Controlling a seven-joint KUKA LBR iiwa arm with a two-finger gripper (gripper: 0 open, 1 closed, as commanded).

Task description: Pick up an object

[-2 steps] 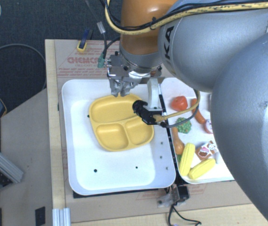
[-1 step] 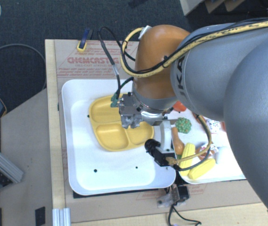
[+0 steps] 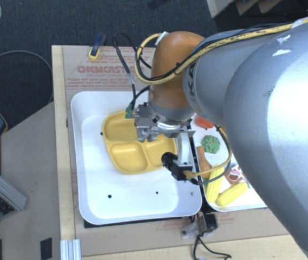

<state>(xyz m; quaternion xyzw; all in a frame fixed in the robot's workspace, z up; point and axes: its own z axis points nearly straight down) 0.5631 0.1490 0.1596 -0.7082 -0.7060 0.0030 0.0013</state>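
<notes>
Arm's jaws (image 3: 155, 128) low over yellow tray (image 3: 125, 151) in left bin (image 3: 83, 161); jaw state can't tell; pick not yet confirmed.

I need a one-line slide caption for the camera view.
KUKA arm's gripper hangs over a yellow divided tray in the left white bin.

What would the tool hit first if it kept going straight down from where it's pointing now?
Most likely the yellow divided tray in the left bin. The tool hangs right over the tray's middle, though from this slanted view its height above the tray is hard to judge.
</notes>
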